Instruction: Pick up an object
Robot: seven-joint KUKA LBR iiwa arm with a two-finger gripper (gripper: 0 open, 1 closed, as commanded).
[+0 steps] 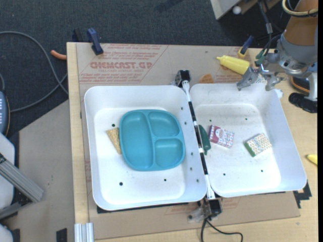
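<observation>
The pincer (257,77) hovers released at the right bin's (282,180) one o'clock rim; inside lie a red-and-white packet (221,136) and a green-patterned block (258,144) at centre

One fixed camera (slanted) overlooks both bins (96,135) from above.

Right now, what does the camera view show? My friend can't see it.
A robot gripper hangs over the far edge of the right bin, which holds a red packet, a green packet and a green tool. The left bin holds a blue plate lying on a cracker.
</observation>
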